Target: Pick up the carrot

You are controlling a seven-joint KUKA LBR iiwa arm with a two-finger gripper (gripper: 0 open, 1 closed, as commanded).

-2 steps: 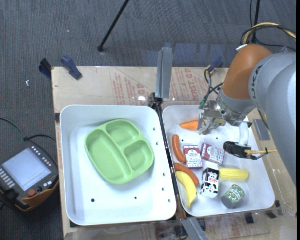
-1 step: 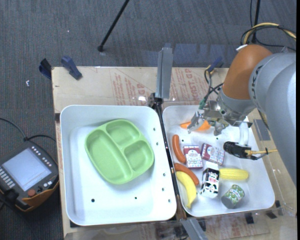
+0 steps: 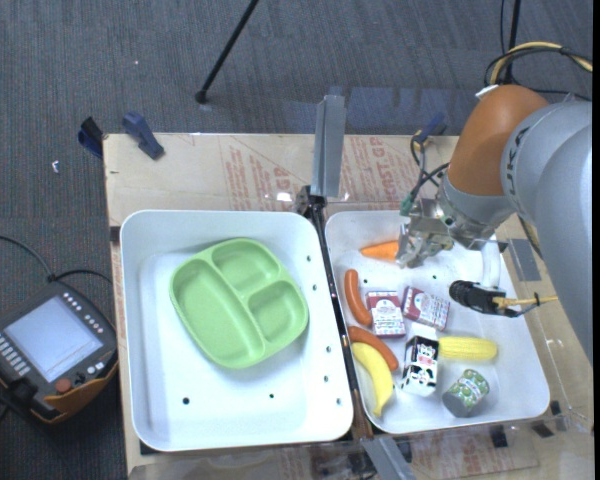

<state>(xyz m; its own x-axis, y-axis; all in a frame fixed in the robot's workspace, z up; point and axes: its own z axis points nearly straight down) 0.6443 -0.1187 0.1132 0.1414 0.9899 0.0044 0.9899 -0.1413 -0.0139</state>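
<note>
The carrot (image 3: 380, 250) lies flat in the right bin (image 3: 525, 393), in its upper-left part, running approx. left-right, close to the divider side; bare white floor is left around it. The gripper (image 3: 417, 252) is seen low over the bin, at or just beside the carrot's right end; contact can't be confirmed, how far it's open can't be told, & nothing is seen held.

For a good pick, the grasp is prob. best taken across the carrot's short width, nearer its middle than its end; a tapered, smooth body is likely to be squeezed out if only the end is pinched; so a small shift leftward seems called for before closing, then a straight vertical lift. A sausage (image 3: 354, 293) lies just below & should be kept out of the closing path.

Further off in the same bin: two small cartons (image 3: 404, 311), a second sausage (image 3: 374, 345), a banana (image 3: 376, 380), a cow-print carton (image 3: 418, 365), a corn cob (image 3: 467, 348) & a can (image 3: 465, 391); all well apart from the carrot.

The left bin (image 3: 150, 398) holds a green divided plate (image 3: 240, 303). Both bins are carried on a brown board worktop (image 3: 210, 168) w/ blue clamps (image 3: 140, 134) at its far corner; grey carpet (image 3: 80, 48) is seen beyond, w/ a stand leg (image 3: 230, 43) & a handheld controller (image 3: 45, 353) at left.
</note>
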